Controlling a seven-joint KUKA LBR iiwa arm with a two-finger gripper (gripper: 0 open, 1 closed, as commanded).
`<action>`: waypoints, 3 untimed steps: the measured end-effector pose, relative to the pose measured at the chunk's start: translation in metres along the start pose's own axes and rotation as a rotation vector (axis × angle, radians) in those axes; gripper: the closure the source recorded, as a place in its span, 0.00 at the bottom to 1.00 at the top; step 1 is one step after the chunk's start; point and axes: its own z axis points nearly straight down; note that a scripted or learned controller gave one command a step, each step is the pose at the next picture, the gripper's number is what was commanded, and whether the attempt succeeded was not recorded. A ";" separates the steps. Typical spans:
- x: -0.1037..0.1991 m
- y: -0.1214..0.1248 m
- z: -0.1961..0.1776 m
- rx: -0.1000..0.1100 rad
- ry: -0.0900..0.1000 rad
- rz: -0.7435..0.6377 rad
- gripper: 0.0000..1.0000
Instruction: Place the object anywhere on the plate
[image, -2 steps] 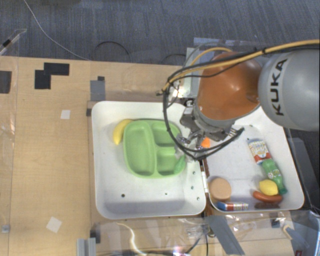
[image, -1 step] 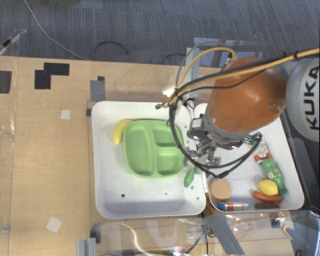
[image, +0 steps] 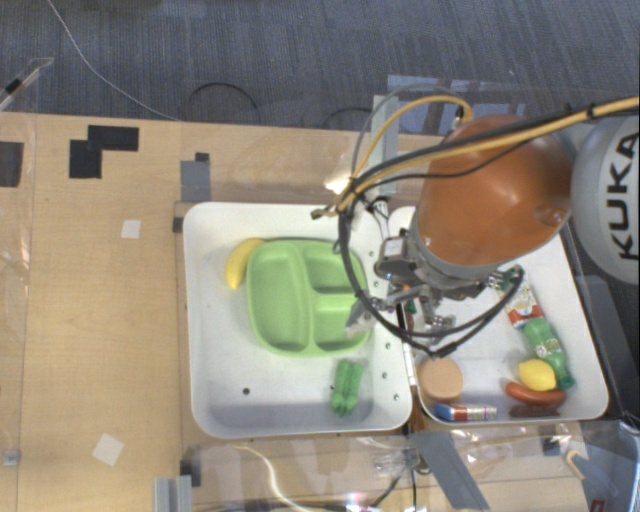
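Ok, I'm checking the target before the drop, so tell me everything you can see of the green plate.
The green plate is a light green tray with rounded corners, plastic-looking and divided into compartments: one long section at camera-left and smaller ones at right. It lies flat, turned at a slight angle, in the left bin. A yellow banana touches its upper left edge. The arm's wrist and cables hide part of its right side.

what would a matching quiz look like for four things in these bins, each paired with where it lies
Things:
1. banana
2. green plate
3. green pepper
4. lemon

Places:
A. right bin, near its right wall
B. left bin, just below the plate
C. middle of the left bin
D. tucked against the plate's upper left edge

Pairs: 1-D, 2-C, 3-B, 4-A
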 end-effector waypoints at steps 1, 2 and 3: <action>0.022 0.008 -0.157 0.011 -0.003 0.170 0.00; -0.050 -0.071 -0.184 0.000 -0.002 0.192 0.00; -0.050 -0.072 -0.199 0.009 -0.010 0.194 1.00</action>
